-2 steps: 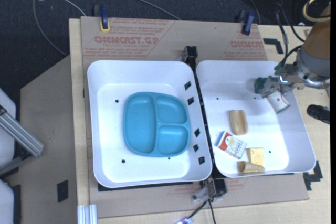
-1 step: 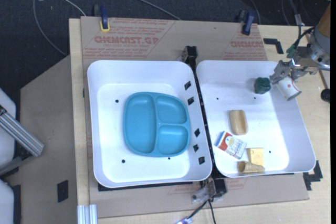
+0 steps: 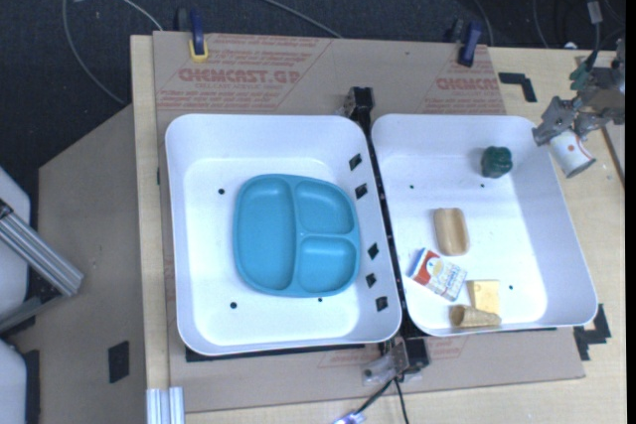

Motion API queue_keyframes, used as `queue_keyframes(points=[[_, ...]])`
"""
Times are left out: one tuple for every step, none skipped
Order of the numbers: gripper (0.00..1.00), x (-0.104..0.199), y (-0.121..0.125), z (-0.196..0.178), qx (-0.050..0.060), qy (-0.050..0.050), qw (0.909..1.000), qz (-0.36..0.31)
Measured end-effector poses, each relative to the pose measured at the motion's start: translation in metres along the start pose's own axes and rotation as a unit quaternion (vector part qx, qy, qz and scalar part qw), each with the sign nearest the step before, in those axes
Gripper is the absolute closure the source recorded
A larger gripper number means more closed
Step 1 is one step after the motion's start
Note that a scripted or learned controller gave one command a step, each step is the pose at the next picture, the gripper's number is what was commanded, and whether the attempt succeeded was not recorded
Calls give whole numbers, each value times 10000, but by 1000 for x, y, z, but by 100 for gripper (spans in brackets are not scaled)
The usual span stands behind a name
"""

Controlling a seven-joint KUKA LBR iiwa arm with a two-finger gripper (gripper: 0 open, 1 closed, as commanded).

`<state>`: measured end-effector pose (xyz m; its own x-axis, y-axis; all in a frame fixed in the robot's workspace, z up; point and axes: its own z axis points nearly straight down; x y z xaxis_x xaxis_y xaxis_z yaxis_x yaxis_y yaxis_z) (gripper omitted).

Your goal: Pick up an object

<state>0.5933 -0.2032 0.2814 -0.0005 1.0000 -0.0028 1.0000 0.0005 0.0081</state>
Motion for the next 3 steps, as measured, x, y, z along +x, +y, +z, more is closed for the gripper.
queue_keyframes(points=[[100,52,-1,-4,42,25,10000,-26],[100,99,-7,12,58,30,10000,-23],[100,148,-17,24,58,31,10000,-23]])
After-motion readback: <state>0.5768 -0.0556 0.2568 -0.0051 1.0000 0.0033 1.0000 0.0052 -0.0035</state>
